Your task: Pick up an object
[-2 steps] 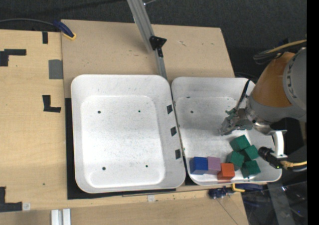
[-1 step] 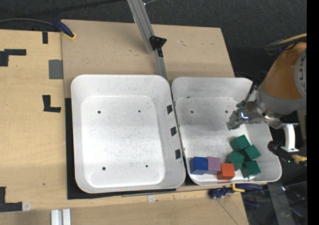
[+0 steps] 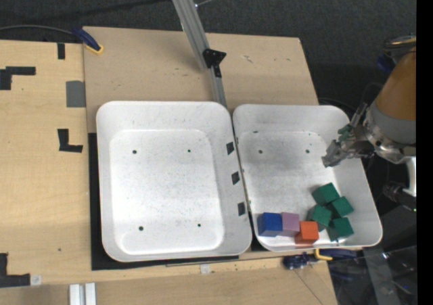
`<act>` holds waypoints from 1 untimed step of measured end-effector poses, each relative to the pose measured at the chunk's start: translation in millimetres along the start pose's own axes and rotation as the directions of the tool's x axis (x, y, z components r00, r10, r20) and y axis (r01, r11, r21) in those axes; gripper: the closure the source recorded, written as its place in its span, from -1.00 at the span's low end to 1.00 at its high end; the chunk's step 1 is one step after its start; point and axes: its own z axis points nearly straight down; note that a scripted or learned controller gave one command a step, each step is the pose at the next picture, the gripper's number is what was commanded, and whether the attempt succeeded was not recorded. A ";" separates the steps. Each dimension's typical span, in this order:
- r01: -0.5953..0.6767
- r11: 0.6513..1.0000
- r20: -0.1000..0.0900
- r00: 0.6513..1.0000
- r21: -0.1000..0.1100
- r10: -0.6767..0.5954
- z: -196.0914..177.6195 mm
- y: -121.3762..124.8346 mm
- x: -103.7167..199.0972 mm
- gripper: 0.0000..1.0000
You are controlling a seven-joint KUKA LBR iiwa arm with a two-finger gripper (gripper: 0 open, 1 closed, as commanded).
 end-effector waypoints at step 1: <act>0.001 1.000 0.000 1.000 -0.001 -0.001 -62.0 5.4 -4.5 1.00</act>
